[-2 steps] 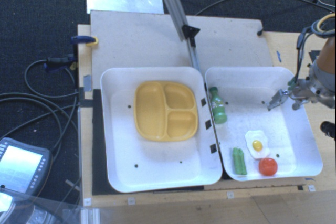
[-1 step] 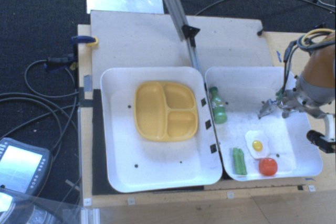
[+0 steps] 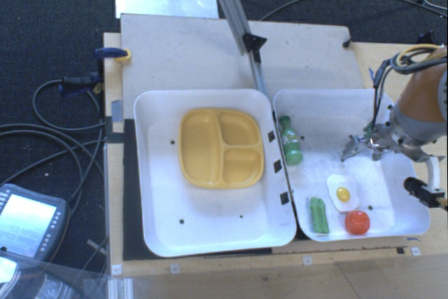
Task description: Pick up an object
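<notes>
You had two bins: the left bin (image 3: 150, 171) held one yellow tray (image 3: 221, 148), with bare floor all round it. The right bin (image 3: 329, 105) held four items, all low or left: one green bottle (image 3: 290, 142) against the dividing wall, one fried egg (image 3: 342, 193), one green pod (image 3: 319, 215) and one red tomato (image 3: 358, 222) near the front rim. Its upper half lay bare. The gripper (image 3: 358, 148) hung over the right bin's middle, above the egg; you could not tell whether it was released or clenched, and nothing showed in it.
</notes>
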`<state>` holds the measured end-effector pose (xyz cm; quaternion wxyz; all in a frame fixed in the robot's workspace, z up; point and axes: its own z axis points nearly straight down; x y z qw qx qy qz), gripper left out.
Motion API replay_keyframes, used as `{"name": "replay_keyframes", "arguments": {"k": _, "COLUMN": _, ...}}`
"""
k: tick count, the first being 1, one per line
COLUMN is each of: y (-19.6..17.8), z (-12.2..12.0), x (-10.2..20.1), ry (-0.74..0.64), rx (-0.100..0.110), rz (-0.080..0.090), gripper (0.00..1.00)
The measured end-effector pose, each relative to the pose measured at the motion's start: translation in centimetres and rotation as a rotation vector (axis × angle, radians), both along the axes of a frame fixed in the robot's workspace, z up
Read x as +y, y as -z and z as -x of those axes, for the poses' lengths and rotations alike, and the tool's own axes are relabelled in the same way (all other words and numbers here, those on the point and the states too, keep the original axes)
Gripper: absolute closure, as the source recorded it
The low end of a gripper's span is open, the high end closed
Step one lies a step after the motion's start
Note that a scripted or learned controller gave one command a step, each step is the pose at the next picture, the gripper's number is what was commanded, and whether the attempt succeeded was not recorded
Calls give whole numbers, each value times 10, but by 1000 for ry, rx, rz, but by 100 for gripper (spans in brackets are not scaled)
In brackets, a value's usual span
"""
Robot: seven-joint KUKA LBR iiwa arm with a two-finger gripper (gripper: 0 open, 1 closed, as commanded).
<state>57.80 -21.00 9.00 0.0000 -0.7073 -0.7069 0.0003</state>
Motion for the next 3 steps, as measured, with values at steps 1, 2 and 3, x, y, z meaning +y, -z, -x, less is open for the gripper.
{"name": "replay_keyframes", "arguments": {"k": 1, "y": -12, "z": -1, "x": 0, "ry": 0, "rx": -4, "rz": 1, "gripper": 100}}
{"name": "replay_keyframes", "arguments": {"k": 2, "y": -56, "z": -2, "x": 0, "ry": -5, "rx": -6, "rz": 1, "gripper": 100}}
{"name": "replay_keyframes", "arguments": {"k": 3, "y": -101, "z": -6, "x": -6, "ry": -5, "rx": -6, "rz": 2, "gripper": 100}}
